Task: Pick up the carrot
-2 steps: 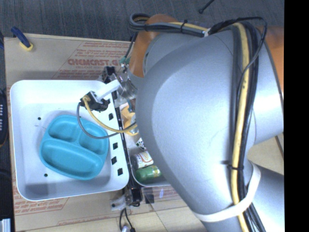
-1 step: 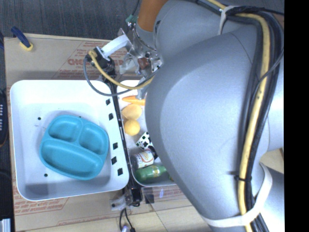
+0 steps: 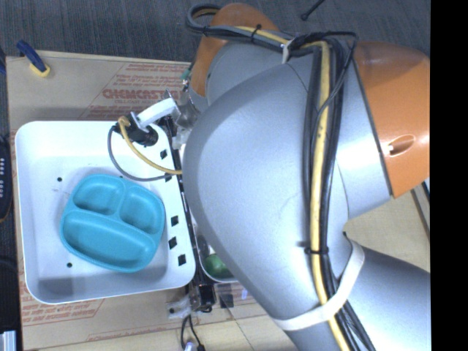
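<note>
The grey arm (image 3: pixel 292 174) with its orange band (image 3: pixel 395 123) covers the right half of the view and hides most of the right bin. A small green object (image 3: pixel 214 265) peeks out under the arm at the right bin's near edge. A blue sectioned tray (image 3: pixel 113 220) lies in the left white bin (image 3: pixel 44 152). The wrist end (image 3: pixel 157 123) with its cables sits over the left bin's far right corner.
A yellow and black cable (image 3: pixel 139 163) loops over the divider between the bins. A blue and yellow tool (image 3: pixel 33 58) lies on the cardboard at the far left. Clamps and wires (image 3: pixel 194 302) sit at the near edge.
</note>
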Motion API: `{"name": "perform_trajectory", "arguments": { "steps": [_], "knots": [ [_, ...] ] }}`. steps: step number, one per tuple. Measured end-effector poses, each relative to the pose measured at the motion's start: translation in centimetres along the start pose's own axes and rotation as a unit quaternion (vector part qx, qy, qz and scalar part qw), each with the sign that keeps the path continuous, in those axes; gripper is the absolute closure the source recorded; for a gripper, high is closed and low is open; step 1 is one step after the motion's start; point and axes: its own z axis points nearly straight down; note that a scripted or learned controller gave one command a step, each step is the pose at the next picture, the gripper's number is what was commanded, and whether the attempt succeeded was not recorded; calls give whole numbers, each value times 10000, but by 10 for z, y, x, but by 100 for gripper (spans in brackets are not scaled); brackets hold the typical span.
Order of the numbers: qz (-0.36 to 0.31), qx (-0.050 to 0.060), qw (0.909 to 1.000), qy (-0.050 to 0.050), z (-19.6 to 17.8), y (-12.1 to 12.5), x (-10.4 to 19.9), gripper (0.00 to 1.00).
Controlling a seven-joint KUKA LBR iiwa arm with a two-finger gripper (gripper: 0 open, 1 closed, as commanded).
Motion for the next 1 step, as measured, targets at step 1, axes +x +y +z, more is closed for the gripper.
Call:
{"name": "perform_trajectory", "arguments": {
  "steps": [1],
  "knots": [
    [-6,2,10000,65,-7,34,18,0]
  ]
}}
